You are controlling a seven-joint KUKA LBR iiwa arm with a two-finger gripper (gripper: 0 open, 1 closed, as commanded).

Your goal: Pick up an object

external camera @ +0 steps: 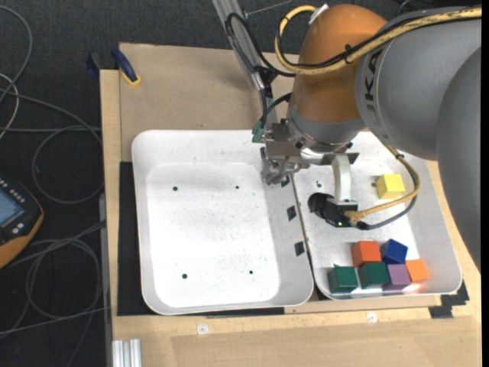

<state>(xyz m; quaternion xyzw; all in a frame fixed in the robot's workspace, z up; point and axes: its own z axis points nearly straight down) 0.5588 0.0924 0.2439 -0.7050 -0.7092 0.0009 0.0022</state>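
The yellow block (390,185) lies alone in the right bin (443,243), well apart from the gripper (273,173) poised over the left bin's (145,205) right rim; its grip state cannot be told.

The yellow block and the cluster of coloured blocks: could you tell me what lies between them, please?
Bare white bin floor separates the yellow block from the cluster in the camera view.
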